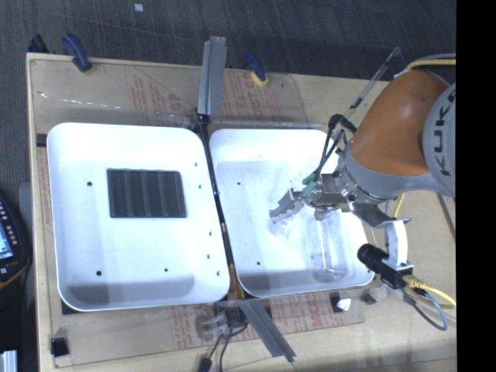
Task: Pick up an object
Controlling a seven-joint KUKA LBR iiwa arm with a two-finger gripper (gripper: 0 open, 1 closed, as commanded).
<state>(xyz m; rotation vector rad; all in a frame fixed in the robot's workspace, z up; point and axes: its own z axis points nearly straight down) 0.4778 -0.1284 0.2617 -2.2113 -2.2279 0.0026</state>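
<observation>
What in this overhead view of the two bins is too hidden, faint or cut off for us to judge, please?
- Gripper, camera view: fingers too small and glare-washed against the right bin to read.
- Clear bottle-like object, camera view: transparent, outline faint; identity uncertain.
- Arm, camera view: cut off by the frame edge.
- Dark ribbed tray in the left bin: details too small.

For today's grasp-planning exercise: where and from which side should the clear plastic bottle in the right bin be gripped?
Probably from above, across the middle of the clear bottle. It seems to lie flat on the right bin floor, long axis running toward the near wall, so closing across its narrow width fits best. Its outline is faint, so this is tentative.
</observation>
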